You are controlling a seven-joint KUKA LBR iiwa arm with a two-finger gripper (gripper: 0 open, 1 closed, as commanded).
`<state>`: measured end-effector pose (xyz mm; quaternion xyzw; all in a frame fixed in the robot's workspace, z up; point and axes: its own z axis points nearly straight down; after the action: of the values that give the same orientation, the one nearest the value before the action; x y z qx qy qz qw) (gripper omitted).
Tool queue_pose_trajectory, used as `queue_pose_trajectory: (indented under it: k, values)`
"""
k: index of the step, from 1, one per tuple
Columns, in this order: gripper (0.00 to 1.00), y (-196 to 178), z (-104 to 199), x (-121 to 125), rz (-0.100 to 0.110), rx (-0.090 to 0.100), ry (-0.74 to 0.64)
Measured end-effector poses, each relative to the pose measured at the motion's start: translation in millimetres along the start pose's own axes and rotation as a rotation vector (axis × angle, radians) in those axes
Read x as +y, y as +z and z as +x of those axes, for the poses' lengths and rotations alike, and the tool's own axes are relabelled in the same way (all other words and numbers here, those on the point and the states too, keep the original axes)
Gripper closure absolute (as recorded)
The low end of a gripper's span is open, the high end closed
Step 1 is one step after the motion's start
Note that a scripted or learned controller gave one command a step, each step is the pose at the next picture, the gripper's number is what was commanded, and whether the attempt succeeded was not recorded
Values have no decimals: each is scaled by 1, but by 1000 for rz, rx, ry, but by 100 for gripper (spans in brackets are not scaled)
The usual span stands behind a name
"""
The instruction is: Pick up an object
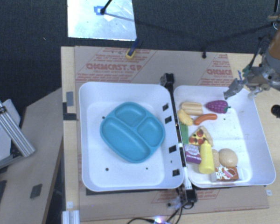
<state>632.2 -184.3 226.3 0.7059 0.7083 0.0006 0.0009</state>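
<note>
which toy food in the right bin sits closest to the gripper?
The purple grapes, at the bin's far edge just below-left of the gripper. The hot dog bun and sausage lie farther left.

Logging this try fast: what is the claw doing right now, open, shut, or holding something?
Claw: cannot be told; it hangs over the far rim of the right bin, beside the purple grapes, with nothing seen in it.

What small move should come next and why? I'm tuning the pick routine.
Probably lower the gripper leftward onto the purple grape bunch: it hovers above the right white bin's far edge, and the bunch lies closest, apart from the other toys.
</note>
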Motion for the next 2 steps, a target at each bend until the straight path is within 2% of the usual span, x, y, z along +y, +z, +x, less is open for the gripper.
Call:
queue_pose_trajectory:
  k: [1, 2]
  values:
    - [0, 60, -3, -3, 2, 0, 2]
    - [0, 101, -2, -2, 3, 1, 1]
